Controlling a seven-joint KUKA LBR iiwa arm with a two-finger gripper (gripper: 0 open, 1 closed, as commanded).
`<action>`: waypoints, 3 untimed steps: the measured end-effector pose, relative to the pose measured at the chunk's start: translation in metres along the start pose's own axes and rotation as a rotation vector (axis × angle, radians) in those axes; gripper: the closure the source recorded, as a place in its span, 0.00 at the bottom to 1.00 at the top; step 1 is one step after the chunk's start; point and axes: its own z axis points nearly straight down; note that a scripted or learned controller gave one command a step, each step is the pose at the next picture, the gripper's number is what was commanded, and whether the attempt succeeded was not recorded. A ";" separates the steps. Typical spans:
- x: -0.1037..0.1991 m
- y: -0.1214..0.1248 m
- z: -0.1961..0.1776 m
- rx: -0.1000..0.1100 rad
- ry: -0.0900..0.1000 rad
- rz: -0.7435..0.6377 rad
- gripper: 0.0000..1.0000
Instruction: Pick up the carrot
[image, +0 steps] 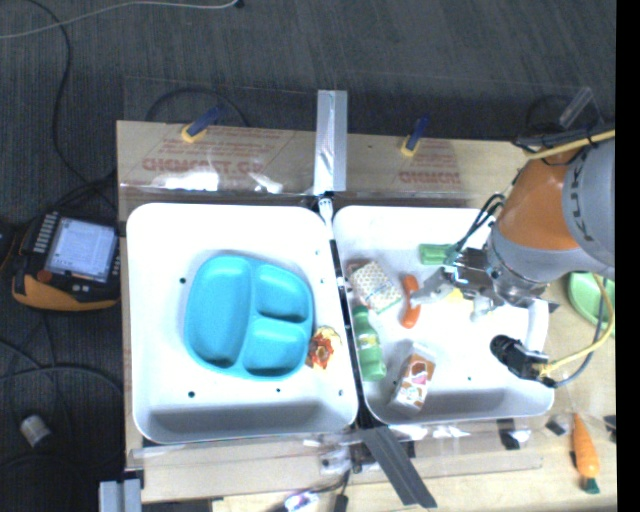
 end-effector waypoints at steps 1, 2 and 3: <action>-0.024 0.031 -0.009 -0.001 0.002 0.019 0.00; -0.036 -0.026 0.001 0.001 -0.001 0.128 0.00; 0.031 -0.038 0.039 0.002 0.001 -0.094 0.00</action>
